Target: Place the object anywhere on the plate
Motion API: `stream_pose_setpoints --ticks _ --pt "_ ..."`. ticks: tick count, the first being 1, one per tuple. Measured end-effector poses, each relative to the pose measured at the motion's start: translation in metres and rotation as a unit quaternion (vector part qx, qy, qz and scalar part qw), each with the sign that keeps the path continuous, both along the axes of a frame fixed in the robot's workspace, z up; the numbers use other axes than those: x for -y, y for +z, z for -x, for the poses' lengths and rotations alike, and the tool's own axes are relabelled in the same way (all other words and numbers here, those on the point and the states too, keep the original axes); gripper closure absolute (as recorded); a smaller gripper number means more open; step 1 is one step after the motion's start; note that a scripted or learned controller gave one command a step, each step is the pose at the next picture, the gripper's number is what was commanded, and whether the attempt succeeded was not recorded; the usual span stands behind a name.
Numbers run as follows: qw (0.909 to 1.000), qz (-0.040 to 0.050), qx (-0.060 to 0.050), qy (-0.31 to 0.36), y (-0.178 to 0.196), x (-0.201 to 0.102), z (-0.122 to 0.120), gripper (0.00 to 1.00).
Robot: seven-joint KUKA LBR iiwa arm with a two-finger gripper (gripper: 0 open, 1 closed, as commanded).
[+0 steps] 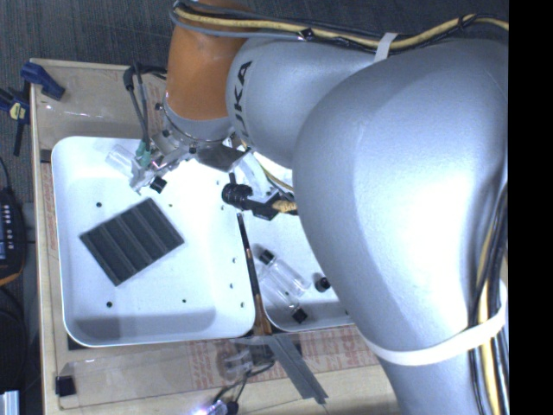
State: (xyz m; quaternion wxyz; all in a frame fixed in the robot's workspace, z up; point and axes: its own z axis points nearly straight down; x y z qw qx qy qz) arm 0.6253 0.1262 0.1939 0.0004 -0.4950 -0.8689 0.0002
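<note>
Looking down, you see the pincer (145, 164) over the left white bin (69, 232); whether it is parted or closed, you cannot tell. Just below it lies the dark grey ribbed rectangular plate (132, 239), flat, tilted diagonally.

The arm (406, 171) has a smooth, satin grey shell with soft highlights; its band (200, 67) is glossy orange. Both bins (69, 223) look like smooth white plastic with a slight sheen. The plate (132, 239) is dark grey, matt and ribbed. A clear, glassy plastic piece (281, 277) lies in the right bin. The tabletop (86, 93) looks like pale, matt wood. Cables (346, 37) look rubbery.
</note>
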Motion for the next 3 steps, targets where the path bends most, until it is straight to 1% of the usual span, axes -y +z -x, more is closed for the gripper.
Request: stream_pose_setpoints --ticks 1,2,3 --pt "1.0 0.0006 0.0 -0.003 -0.051 -0.073 -0.01 1.0" --pt "0.9997 -0.0001 0.001 -0.024 -0.097 -0.078 -0.032 1.0" --pt "0.9997 0.0021 0.001 -0.026 -0.099 -0.074 -0.032 0.0"
